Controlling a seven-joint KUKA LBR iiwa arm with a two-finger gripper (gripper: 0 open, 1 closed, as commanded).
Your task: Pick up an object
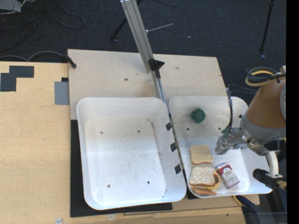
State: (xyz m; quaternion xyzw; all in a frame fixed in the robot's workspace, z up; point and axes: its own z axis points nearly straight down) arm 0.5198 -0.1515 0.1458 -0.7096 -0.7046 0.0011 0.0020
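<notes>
A pale wooden surface (117, 76) is carrying two white bins. In the right bin (212, 102), the claw (223, 146) is hovering just right of a bread slice (201, 154), carrying nothing; next, centring over one object and descending.

Bench (117, 76): pale board top, a few small dark marks. Two shallow white bins sit on it side by side, edges touching. Left bin (88, 111) the larger. Right bin (180, 106) smaller, rounded corners. A grey metal rail (140, 36) slants up from between them.
</notes>
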